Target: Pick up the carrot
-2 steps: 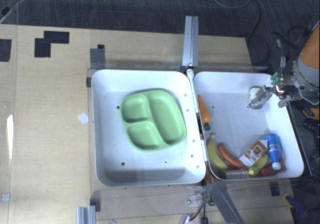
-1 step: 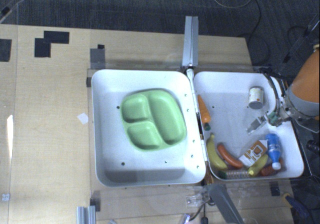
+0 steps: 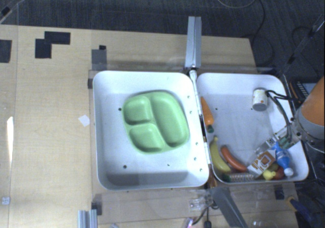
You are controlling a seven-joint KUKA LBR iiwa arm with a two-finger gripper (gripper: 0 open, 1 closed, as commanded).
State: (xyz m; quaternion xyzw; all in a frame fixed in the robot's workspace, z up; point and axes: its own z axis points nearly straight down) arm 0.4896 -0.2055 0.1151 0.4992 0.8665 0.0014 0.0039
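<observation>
The orange carrot [image 3: 206, 112] lies lengthwise against the left wall of the right bin [image 3: 231, 86], its green end pointing toward the near side. My gripper [image 3: 274, 144] reaches in from the right and hangs low over the clutter in that bin's near right corner, well to the right of the carrot and not touching it. Grey arm links with the orange band [image 3: 311, 116] sit at the right edge of the view.
A green divided plate [image 3: 155, 121] fills the middle of the left bin [image 3: 109, 166]. In the right bin a banana [image 3: 218, 156], a red sausage [image 3: 233, 159], a blue bottle [image 3: 283, 159] and small packets crowd the near side. A white cylinder [image 3: 259, 99] with a black cable lies at the back right.
</observation>
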